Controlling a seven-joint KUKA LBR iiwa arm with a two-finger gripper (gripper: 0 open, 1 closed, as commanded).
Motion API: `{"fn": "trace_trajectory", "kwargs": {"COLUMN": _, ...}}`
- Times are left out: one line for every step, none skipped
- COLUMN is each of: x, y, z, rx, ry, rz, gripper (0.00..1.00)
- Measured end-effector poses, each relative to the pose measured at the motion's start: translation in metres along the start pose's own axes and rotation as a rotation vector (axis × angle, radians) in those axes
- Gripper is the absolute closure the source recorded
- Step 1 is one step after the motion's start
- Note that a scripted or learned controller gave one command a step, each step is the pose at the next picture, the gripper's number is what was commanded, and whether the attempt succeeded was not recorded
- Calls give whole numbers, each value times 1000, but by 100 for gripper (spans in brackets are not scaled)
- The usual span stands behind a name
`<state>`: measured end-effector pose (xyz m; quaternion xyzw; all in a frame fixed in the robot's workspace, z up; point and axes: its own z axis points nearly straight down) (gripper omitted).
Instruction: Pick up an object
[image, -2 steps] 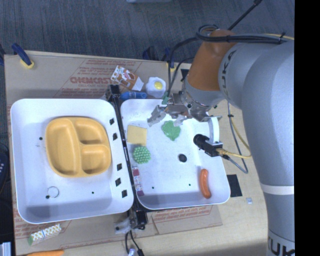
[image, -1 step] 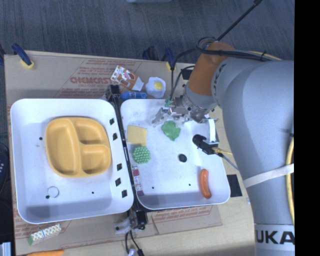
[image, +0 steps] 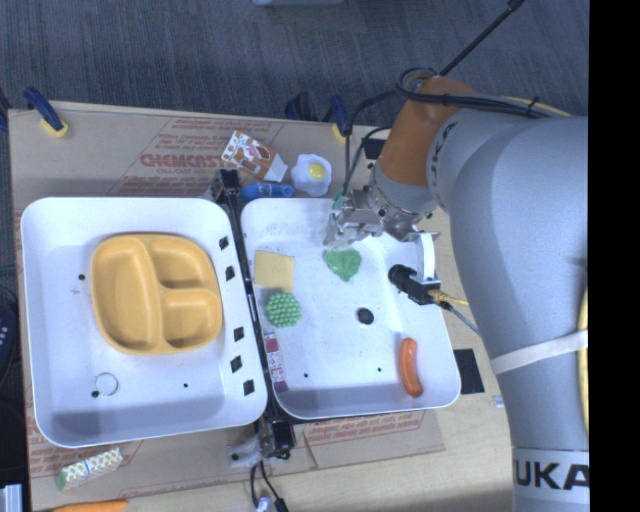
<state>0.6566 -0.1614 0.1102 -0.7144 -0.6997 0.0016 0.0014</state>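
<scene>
So, starting at the far left: the left bin (image: 40, 330) has a yellow divided tray (image: 156, 292) sitting in it, three compartments, taking up most of the upper middle. Down below that bin, on the cardboard, there's a small wrapped candy-looking thing (image: 90, 467), hard to say exactly what.

Between the bins, up top, there's a little printed packet (image: 246, 153), a blue item (image: 266, 190) just beside it, and a yellow-and-white round thing (image: 313, 174) right at the right bin's upper rim.

In the right bin (image: 330, 400): a pale yellow square block (image: 274, 270) near the left wall, a green bumpy ball (image: 283, 309) just below it, almost touching. Then a green leafy piece (image: 344, 264) in the upper middle, and that's where my claw (image: 346, 230) is, right above it, tips close to or touching its top edge. Honestly can't tell if my fingers are apart or together from this angle, and I can't say the leafy piece is actually between them.

Further right there's a small dark round spot (image: 365, 317) on the bin floor, and an orange-red sausage-shaped thing (image: 409, 366) lying near the right wall, lower corner, well apart from my claw.
</scene>
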Motion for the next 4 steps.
{"fn": "trace_trajectory", "kwargs": {"x": 0, "y": 0, "z": 0, "rx": 0, "ry": 0, "rz": 0, "gripper": 0}}
{"fn": "trace_trajectory", "kwargs": {"x": -10, "y": 0, "z": 18, "rx": -1, "ry": 0, "rz": -354, "gripper": 0}}
{"fn": "trace_trajectory", "kwargs": {"x": -10, "y": 1, "z": 7, "rx": 0, "ry": 0, "rz": -357, "gripper": 100}}
{"fn": "trace_trajectory", "kwargs": {"x": 13, "y": -98, "z": -84, "rx": -4, "ry": -1, "rz": -419, "gripper": 100}}
